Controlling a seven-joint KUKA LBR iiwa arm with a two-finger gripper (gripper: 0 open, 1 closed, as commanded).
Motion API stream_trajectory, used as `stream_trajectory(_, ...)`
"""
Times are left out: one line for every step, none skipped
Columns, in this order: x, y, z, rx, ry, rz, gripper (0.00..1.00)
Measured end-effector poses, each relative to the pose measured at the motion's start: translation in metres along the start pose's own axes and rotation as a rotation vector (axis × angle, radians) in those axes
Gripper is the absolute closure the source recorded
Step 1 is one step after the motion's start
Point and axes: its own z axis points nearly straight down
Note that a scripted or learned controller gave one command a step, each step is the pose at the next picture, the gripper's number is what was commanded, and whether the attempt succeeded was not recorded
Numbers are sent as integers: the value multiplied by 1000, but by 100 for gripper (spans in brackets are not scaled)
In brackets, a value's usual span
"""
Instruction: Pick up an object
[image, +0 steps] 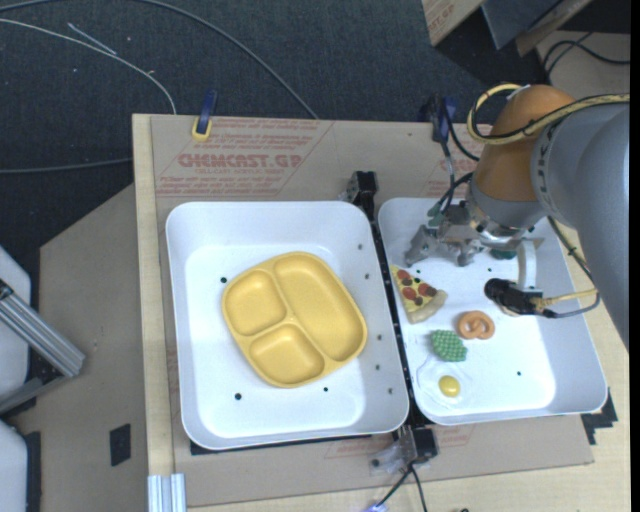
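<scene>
Camera view: the gripper (440, 255) hangs over the upper left part of the right bin (575, 385), right of the frame's centre. Its fingers (414, 252) are spread apart with nothing between them. The grey arm with its orange band comes in from the upper right of the frame.

Just below the gripper, and apart from it, a pizza slice (417, 292) lies by the bin's left wall. A pretzel (475, 325) lies to the lower right of the slice. A green piece (449, 346) lies just below and left of the pretzel. An egg (447, 384) lies below that, near the bin's lower edge. These four lie close together in the left half of the right bin.

The left bin (190, 240), in the middle of the frame, holds a yellow tray (292, 318) with three compartments, turned at a slant.
</scene>
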Motion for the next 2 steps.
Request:
stream_trajectory(0, 1, -12, -4, 0, 1, 100)
stream_trajectory(-2, 1, -55, -9, -2, 1, 100)
